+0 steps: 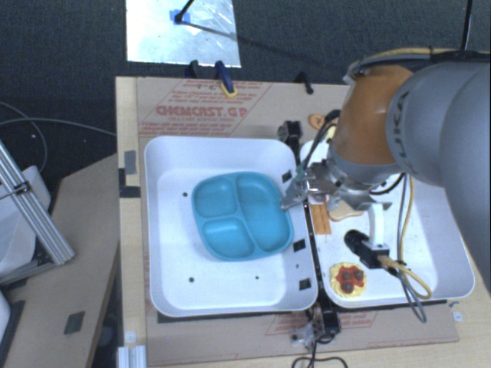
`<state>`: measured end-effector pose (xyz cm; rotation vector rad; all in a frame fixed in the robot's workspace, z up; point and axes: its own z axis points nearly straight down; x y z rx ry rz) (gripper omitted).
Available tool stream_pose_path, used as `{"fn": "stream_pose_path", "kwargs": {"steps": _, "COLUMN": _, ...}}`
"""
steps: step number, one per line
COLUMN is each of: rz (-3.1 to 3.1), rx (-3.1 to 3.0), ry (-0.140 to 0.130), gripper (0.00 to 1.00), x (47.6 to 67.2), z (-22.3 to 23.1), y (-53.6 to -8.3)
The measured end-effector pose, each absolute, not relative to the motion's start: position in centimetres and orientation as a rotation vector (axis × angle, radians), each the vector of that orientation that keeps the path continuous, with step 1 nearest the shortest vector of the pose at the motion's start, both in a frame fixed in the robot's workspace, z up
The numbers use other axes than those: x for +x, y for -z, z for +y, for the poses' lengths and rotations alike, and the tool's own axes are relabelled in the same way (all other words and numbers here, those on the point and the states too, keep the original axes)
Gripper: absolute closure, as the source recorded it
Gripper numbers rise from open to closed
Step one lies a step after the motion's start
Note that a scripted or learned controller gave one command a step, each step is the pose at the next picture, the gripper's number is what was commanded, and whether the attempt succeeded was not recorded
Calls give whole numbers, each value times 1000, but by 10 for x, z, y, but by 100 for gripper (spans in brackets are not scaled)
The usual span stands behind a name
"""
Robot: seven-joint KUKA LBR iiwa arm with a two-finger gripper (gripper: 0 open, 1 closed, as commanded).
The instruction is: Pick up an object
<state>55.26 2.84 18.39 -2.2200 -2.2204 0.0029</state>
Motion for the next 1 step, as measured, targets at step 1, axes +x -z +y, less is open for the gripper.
{"fn": "stream_pose_path", "kwargs": {"steps": 1, "rz": -2235, "rx": -2212, "ry": 9, "gripper": 0, "x": 605, "z": 112, "y": -185}}
